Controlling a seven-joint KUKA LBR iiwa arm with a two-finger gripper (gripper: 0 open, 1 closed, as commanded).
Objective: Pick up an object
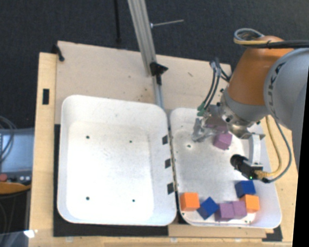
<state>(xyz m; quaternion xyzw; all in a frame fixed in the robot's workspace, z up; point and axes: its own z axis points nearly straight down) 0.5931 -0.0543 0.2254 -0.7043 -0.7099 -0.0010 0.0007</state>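
Observation:
My gripper (212,132) hangs over the back part of the right bin (204,171), under the grey and orange wrist. A purple block (222,139) sits between its fingers, with one grey finger (199,130) showing on the block's left; the other finger is hidden by the wrist. The block appears lifted off the bin floor. More blocks lie along the bin's front edge: an orange one (190,201), a blue one (208,207), two purple ones (232,211), a second orange one (252,203) and a second blue one (244,188).
The left bin (113,159) lies beside the right one, with a raised rim between them. A slanted aluminium bar (144,32) reaches down to the bins' back edge. Cables and a black connector (243,164) hang off the wrist over the right bin.

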